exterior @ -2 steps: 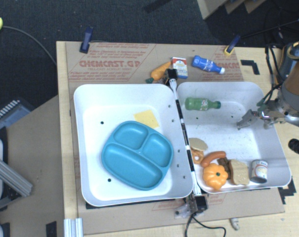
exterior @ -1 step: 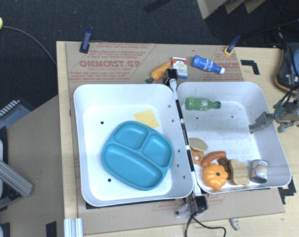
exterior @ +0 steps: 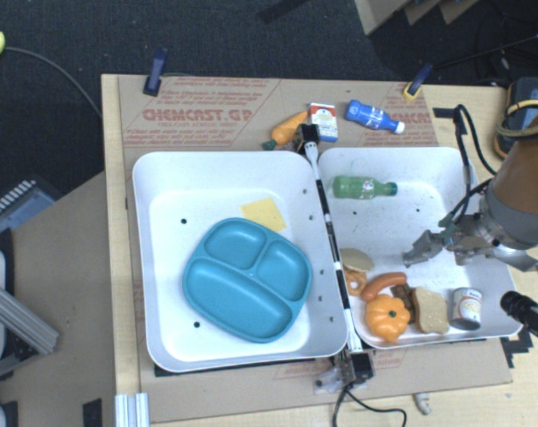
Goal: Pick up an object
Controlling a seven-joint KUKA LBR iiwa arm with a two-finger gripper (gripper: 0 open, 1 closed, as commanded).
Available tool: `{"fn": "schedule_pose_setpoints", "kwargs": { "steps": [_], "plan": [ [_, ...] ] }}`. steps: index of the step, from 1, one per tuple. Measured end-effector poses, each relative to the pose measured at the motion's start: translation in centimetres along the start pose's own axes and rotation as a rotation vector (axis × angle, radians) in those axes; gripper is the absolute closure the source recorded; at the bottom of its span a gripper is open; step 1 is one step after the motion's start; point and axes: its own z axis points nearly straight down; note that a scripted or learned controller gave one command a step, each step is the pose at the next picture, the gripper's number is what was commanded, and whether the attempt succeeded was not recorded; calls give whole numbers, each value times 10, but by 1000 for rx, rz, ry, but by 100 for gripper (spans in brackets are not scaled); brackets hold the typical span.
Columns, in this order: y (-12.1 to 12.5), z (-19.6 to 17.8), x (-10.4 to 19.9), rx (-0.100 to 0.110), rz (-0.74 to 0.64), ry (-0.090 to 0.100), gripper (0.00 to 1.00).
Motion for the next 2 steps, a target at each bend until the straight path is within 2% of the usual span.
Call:
{"fn": "schedule_pose_setpoints", "kwargs": {
  "steps": [1,2],
  "plan": [
    [-4,94,23,-9,-1,2,0],
    [54,14,13,-1,0,-1,0]
  ]
}}
